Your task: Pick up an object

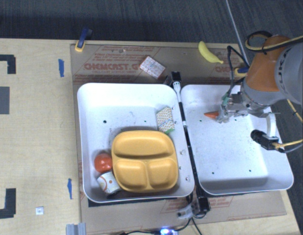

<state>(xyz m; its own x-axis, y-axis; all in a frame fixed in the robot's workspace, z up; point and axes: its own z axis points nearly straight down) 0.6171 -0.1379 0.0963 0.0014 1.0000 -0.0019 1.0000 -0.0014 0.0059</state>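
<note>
A small orange carrot-shaped object [211, 114] lies in the right bin [230, 170], near its back left. My gripper [223, 114] hangs just to the right of it, low over the bin floor and touching or nearly touching its thick end. The arm's grey body and orange band [263, 72] hide the gripper from above. In the left bin [92, 111] sit a yellow divided tray [144, 159], a red ball [103, 161], a white and orange can [108, 181] and a patterned packet [165, 119].
A yellow banana [209, 53] and a patterned card [152, 66] lie on the brown board behind the bins. A black part with a yellow cable [265, 140] hangs over the right bin's right side. A black divider [183, 131] runs between the bins.
</note>
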